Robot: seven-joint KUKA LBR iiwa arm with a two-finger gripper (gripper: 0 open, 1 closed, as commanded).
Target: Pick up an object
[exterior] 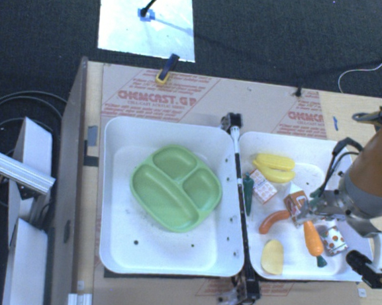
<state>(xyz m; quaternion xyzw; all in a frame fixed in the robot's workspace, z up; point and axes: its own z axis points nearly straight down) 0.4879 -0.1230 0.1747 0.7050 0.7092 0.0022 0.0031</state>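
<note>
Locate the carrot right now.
The carrot lies in the right bin, near its right side, between the red sausage and a small spotted toy, just below the gripper.

Single fixed camera above bench (183,91), looking down aslant on both bins (113,241).

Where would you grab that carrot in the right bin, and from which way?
Around the middle of the carrot, coming straight down, fingers closing across its narrow width. It lies flat, pointing diagonally, so its long sides are the easy ones; a spotted toy crowds its right side.
</note>
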